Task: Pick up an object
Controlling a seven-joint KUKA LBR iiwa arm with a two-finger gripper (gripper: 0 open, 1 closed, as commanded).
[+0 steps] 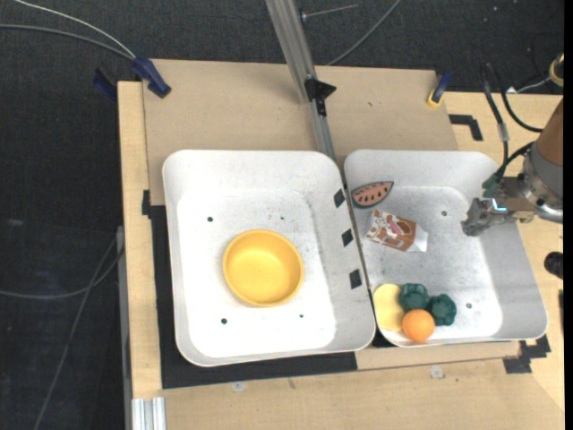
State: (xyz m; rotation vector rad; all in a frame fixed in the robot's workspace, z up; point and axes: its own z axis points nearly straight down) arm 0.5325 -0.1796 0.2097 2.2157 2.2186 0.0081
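**Gripper over right bin, nothing picked yet**

Gripper (477, 218) low at right side of right bin (515, 280), apart from every item; fingers too small to tell, wide or narrow. Nearest target: snack packet (393, 231), flat mid-bin, left of gripper. Probably light, crinkly, slippery; best pinched across a short edge. Watermelon slice toy (372, 193) farther back. Orange ball (417, 325), green lump (428, 301), yellow piece (387, 303) clustered near corner. Yellow bowl (261, 267) in left bin (192, 240).
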